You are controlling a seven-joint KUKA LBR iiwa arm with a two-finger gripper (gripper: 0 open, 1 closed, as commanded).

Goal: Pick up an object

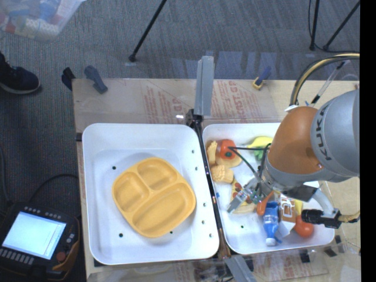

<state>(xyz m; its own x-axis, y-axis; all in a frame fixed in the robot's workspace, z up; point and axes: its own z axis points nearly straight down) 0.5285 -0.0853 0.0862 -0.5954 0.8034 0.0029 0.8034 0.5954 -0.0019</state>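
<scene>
Nearest the camera, at the desk's (147,96) front edge, sit two shallow white bins side by side. Left bin (97,157) carries a yellow divided plate (154,196), lying flat with its three compartments bare. Right bin (247,242) holds a cluster of small items: a blue-capped bottle (270,223) at about 6 o'clock within the bin, a red round piece (304,228) at 5 o'clock, a carton with orange print (287,207) between them, a tomato-like red item (226,148) at 10 o'clock, pale yellow toy food (220,173) at 9 o'clock, and a yellow-green piece (260,141) at 12 o'clock.

Pincer (241,200) hangs low over the middle of the right bin, at the end of the grey arm (346,134) with its orange band (299,143), pointing toward 8 o'clock. Its fingers appear somewhat apart, their tips down among the clutter near a small red-and-pale item that cannot be identified. Nothing is visibly gripped between them, and contact cannot be confirmed.

Judged from this arrangement, the task stands at the reach-and-close stage: no object is lifted, every candidate lies in the right bin, and closing, securing and raising remain.

Farther back, at 12 o'clock, an upright grey post (205,87) stands behind the bins' junction; beyond lies grey carpet (235,22).
</scene>
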